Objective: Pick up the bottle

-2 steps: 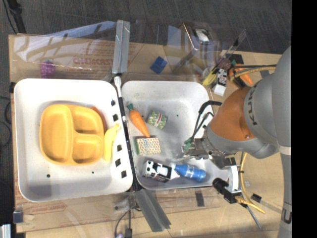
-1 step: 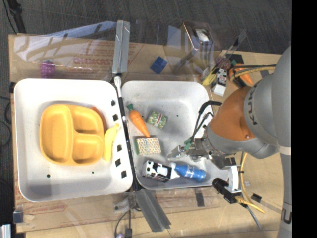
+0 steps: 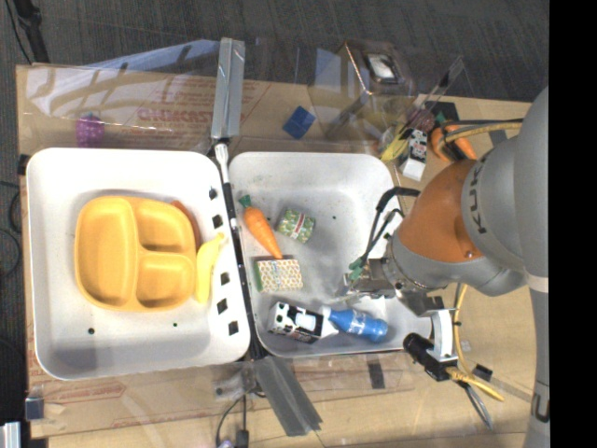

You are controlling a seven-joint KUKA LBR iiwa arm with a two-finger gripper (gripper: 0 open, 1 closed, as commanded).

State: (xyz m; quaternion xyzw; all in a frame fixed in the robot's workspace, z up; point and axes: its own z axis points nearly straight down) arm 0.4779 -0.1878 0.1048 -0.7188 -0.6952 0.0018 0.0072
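End effector (image 3: pixel 366 283) grip state unclear, just above blue bottle (image 3: pixel 358 324); cow-print toy (image 3: pixel 297 320) touching bottle's left end.

A robotics lab: white bins (image 3: pixel 56 250) on a cardboard-covered bench (image 3: pixel 121 101), loose cables (image 3: pixel 420 138), toy props.

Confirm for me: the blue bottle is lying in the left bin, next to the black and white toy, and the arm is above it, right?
Not quite. The camera view shows the blue bottle lying in the right bin, not the left. It is next to the black and white toy, with the arm above it.
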